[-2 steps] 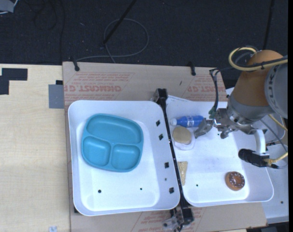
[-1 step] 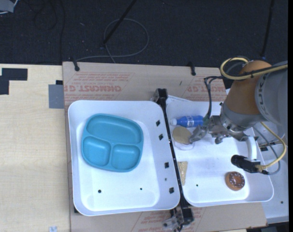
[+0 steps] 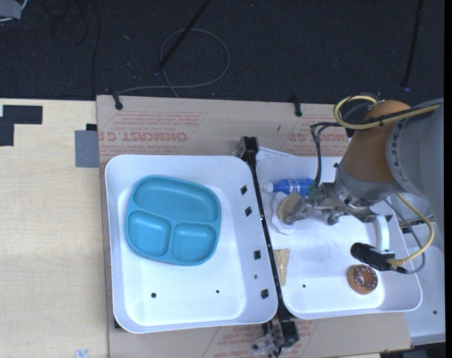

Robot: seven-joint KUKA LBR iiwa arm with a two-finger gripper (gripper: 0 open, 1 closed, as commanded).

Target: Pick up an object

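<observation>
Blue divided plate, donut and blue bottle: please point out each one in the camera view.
blue divided plate (image 3: 173, 218), camera view, on the centre ridge
donut (image 3: 362, 279), camera view, on its iced top
blue bottle (image 3: 294, 186), camera view, on its blue body

Arm (image 3: 416, 151): grey cylindrical housing, orange band (image 3: 371, 144) above the wrist, yellow and black cables looped alongside.

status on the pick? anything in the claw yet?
Done: the arm has reached into the right bin, with the claw low at its upper left, over a roundish tan object beside the blue bottle. In hand: no visible grasp; the view doesn't settle it. Left: secure and lift an object. The donut and the blue tray in the left bin lie untouched.
</observation>
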